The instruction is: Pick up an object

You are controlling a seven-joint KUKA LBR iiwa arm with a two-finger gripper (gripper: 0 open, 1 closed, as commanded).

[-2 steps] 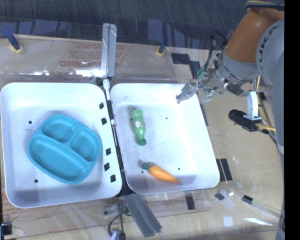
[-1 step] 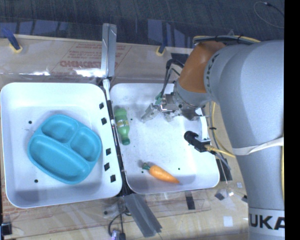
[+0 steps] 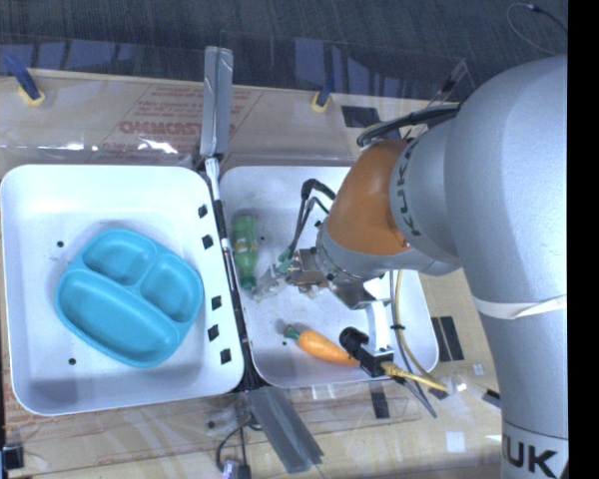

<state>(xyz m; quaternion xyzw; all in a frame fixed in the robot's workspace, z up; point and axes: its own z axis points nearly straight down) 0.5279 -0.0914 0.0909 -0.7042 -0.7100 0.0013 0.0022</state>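
Hanging just beside a slim translucent green bottle (image 3: 245, 248) lying flat, the gripper (image 3: 272, 281), grip state unclear.

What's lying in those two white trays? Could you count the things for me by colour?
Blue: 1 (divided plate)
Green: 1 (bottle)
Orange: 1 (carrot)
Total: 3
Anything hidden under the arm is not counted.
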